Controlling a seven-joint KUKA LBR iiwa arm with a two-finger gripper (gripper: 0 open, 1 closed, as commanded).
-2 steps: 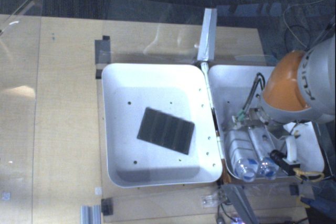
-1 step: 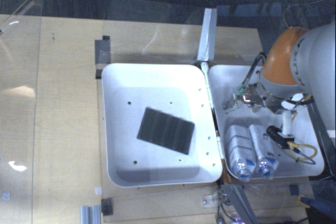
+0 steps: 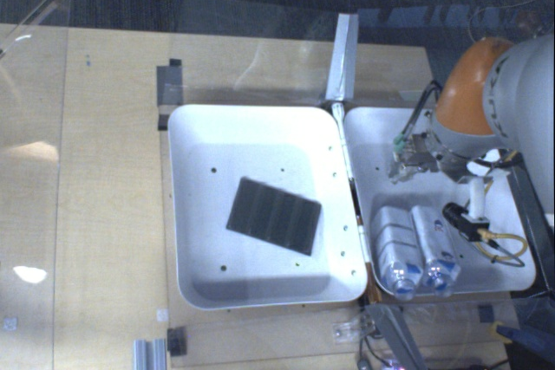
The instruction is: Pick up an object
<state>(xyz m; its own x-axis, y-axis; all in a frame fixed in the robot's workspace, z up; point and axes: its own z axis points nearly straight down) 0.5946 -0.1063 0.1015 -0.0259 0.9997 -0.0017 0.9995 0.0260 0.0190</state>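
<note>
Two bottles (image 3: pixel 413 251) lie below the pincer (image 3: pixel 408 162), whose opening I cannot tell; arm (image 3: pixel 512 100) cut off.

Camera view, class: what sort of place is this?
Probably a robotics lab's bin-picking bench: a grey robot arm reaches over two shallow white bins, which sit on a wooden bench with plastic bottles inside.

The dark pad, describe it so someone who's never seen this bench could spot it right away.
Of the two white bins, take the left bin. The dark pad lies flat near the middle of its floor, turned slightly askew. It is a ribbed black rectangle alone in that bin, while the bottles and the gripper are in the right bin.
</note>
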